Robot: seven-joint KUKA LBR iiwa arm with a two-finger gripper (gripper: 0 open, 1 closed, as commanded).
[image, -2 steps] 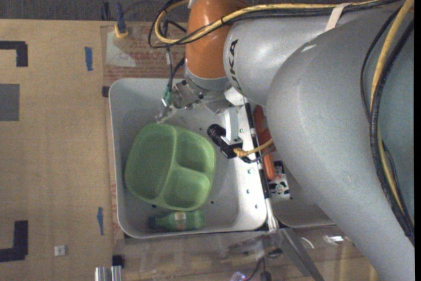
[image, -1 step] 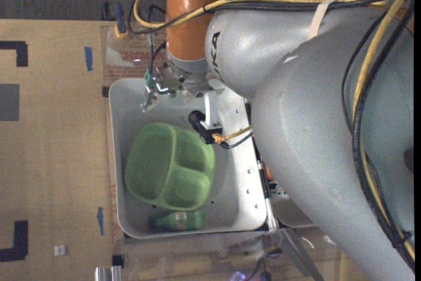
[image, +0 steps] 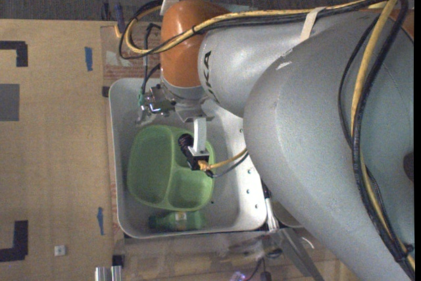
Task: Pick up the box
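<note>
Camera view: contents entered by size, every place given against the white bin (image: 120,161).

1. KUKA arm (image: 316,108), grey. It is reached in from the right of the bin and laid across the bin's right half, so much of the floor there is hidden beneath it. The orange band (image: 181,43) is seen over the bin's far edge, at the top of the view. The wrist is turned down into the bin, a stance judged to suit a descent from above.

2. Tan board (image: 52,141), flat, to the left of the bin. It is marked with black corner marks and strips of blue tape (image: 88,59), judged to be placement guides.

3. White bin, shallow. Loose things are kept together by its low walls.

4. Green divided box (image: 158,168), taken to be the task's thing. It is laid open side up in the bin's left half, from the middle towards the near wall. Its thin rim and partitions are exposed and are judged the likeliest parts for a two-finger grasp.

5. Green bottle (image: 176,221). It is laid on its side along the bin's near wall, just beside the box; contact cannot be told.

6. Gripper (image: 150,107). It is held over the bin's far left part, at the box's far rim. Nothing is seen held in it. Whether it is spread or closed cannot be told. The pick is judged not yet made.
</note>
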